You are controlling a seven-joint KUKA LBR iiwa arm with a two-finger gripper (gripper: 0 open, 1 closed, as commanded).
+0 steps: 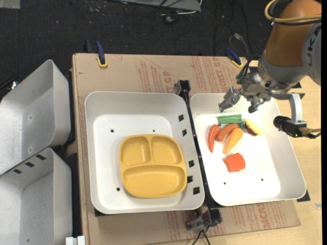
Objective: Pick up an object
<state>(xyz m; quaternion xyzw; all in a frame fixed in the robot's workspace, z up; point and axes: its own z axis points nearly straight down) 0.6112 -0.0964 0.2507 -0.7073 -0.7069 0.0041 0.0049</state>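
Note:
My gripper [241, 102] hangs open over the back of the right bin [286, 177], its two dark fingers spread with nothing between them. Just below it lies a green block [229, 119]. Beside that sit a small yellow piece [253, 127], two orange-red carrot-like pieces [212, 136] and an orange one [233, 139]. A red-orange chunk [235, 162] rests nearer the bin's middle. None of these touches the gripper.
The left bin [102, 116] holds a yellow divided plate [152, 165]. A black divider [191, 137] runs between the bins. Two grey-white containers [30, 137] stand off the bench at the left. Blue clamps [102, 57] grip the board's back edge.

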